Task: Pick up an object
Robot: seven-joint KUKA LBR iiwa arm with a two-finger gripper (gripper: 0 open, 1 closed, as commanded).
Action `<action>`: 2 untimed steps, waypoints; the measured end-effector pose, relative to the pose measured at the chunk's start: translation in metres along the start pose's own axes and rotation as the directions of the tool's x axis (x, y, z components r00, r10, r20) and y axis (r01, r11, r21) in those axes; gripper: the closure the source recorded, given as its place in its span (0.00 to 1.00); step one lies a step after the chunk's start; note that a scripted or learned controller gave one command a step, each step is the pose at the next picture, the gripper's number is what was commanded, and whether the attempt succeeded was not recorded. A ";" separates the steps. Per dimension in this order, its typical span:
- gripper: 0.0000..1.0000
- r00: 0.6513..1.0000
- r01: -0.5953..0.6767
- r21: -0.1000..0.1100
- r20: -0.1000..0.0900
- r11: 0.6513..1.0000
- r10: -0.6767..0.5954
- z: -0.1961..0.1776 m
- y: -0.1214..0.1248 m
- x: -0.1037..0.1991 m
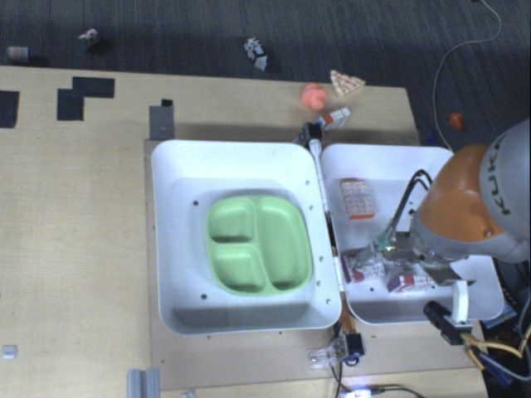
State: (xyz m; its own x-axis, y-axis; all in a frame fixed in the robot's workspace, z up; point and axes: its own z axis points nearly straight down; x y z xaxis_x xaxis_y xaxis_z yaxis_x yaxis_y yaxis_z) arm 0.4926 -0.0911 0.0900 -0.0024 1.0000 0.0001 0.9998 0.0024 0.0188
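I see my end effector [397, 251] low inside the right bin [390, 166], under the grey arm [506, 189] and its orange band [456, 206]. I cannot tell from here how wide it stands or whether it has hold of anything; the wrist hides that part. Right around it lies a small heap of crumpled red-and-white packets [390, 272], the nearest things to pick, touching or just beside the tip. Beyond it, toward the far end of the same bin, a flat pale card with red print [357, 198] lies apart from the heap. To the left of the end effector, past the dividing rim, the left bin [178, 222] carries a green compartment tray [259, 243]. Farther off, on the desk [75, 239] beyond the bins, I see a pink ball [314, 97], a triangular piece [347, 83] and a small tube [335, 119].
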 end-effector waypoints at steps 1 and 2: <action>1.00 1.000 0.001 -0.009 0.000 1.000 -0.001 -0.013 0.004 0.001; 0.00 1.000 0.001 -0.008 0.001 1.000 -0.001 -0.013 0.003 0.000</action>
State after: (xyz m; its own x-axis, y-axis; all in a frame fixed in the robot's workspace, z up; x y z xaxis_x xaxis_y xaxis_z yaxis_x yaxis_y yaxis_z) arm 0.4958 -0.0907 0.1028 -0.0037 1.0000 -0.0006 0.9996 0.0037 0.0273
